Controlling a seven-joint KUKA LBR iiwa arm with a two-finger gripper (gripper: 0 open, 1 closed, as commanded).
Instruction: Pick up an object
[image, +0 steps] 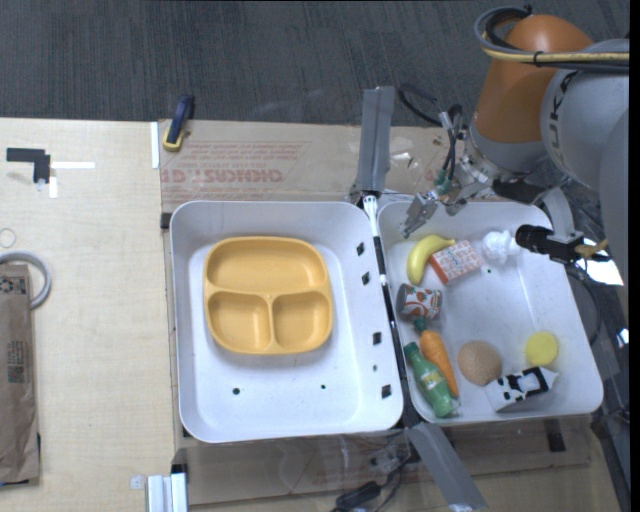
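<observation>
Lying closest to the camera, along the right bin's (575, 400) near edge, are a green bottle (431, 380), a carrot (438, 360), a brown ball (479, 362), a black-and-white toy (522, 388) and a yellow ball (541, 347). Farther back, a banana (425, 254), a small patterned box (456, 262), a can (420, 301) and a white lump (497, 246) are sitting near the far wall. The end effector (440, 203) is hanging above the far left corner of that bin, just beyond the banana, holding nothing; whether its fingers are apart or together cannot be told.

For a good pick, I would judge the banana the nearest candidate: descending straight over its middle and closing across its narrow width should be keeping clear of the box touching it.

The left bin (190, 330) is holding a yellow divided tray (268, 294). Reddish reversed print on the cardboard (240, 165) behind is too faint to read reliably.
</observation>
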